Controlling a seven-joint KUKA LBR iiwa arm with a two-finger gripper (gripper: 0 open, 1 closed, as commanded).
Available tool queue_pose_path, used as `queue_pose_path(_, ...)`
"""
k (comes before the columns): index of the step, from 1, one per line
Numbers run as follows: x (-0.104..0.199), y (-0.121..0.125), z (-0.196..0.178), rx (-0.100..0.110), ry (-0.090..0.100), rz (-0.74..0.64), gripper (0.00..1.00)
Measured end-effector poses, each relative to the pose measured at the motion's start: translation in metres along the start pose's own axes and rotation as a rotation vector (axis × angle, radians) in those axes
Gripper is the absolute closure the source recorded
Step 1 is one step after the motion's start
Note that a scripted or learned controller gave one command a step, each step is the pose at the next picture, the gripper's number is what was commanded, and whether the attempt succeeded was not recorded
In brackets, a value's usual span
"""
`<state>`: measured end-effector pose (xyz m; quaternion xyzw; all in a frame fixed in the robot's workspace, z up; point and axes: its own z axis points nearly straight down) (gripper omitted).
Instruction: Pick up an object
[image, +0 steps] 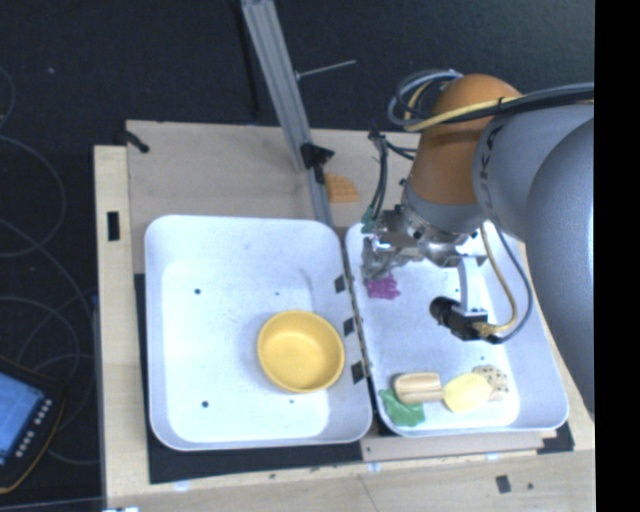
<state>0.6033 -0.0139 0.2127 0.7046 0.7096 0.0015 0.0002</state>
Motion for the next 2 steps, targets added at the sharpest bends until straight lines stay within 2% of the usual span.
queue_pose_path(1, 0.045, 0.023, -0.017, -0.001, 0.0, 0.0, 1.0)
queue_pose_path(2, 0.087, 0.042, -0.013, 0.0, -0.001, 0.001, 1.0)
